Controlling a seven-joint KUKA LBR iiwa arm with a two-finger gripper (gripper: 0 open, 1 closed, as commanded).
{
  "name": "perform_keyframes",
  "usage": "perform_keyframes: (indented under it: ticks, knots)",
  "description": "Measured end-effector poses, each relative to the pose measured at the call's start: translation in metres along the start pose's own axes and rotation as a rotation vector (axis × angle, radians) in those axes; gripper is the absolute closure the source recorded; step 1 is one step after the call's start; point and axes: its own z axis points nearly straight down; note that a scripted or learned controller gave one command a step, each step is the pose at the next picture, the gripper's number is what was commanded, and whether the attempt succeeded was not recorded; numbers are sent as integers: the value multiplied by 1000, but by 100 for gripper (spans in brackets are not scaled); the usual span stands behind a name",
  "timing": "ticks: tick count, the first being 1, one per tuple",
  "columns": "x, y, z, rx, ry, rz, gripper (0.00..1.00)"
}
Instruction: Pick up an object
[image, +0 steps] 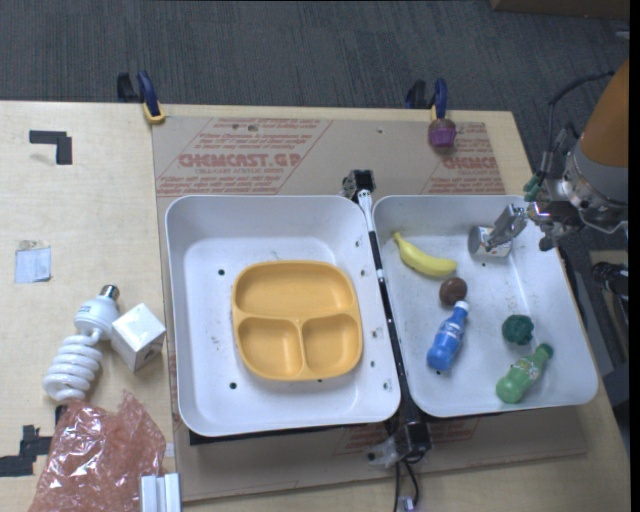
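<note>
The right bin (560, 290) holds a yellow banana (425, 258), a small brown ball (453, 290), a blue bottle (447, 337) lying down, a dark green lump (517, 328) and a green bottle (523, 373). My gripper (490, 240) hangs over the bin's far part, just right of the banana and above the brown ball. The arm comes in from the right edge. I see nothing held in the gripper.
The left bin (200, 270) holds a yellow divided plate (297, 320). A purple object (442, 131) sits on the board behind the bins. On the bench at left lie a light bulb (80, 350), a white cube (138, 335) and a crumpled plastic bag (95, 460).
</note>
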Motion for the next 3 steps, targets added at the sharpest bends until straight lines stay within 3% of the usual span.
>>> perform_keyframes:
  ticks: [1, 2, 3]
  knots:
    - [14, 16, 132, -1, 0, -1, 0]
    - [71, -44, 132, 0, 0, 2, 0]
    - [70, -43, 122, -3, -1, 3, 100]
